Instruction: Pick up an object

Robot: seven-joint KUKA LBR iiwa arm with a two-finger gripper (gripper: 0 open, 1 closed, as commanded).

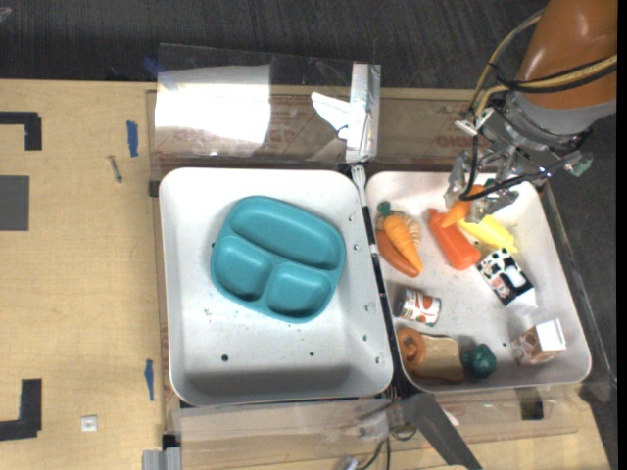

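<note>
Fingers [477, 192] are seen lowered into the right bin [568, 292], spread apart over the orange pepper [455, 241] and yellow piece [487, 231]; nothing is gripped. No label text can be read on the small can [419, 307]. The arm [563, 37] is reached in from the upper right.

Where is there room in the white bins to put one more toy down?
The left bin has bare white floor along its front edge, below the teal divided tray, and a strip down its left side. The right bin is crowded: carrot, can, cow-spotted carton and the claw. Its barest patch lies between can and carton.
</note>
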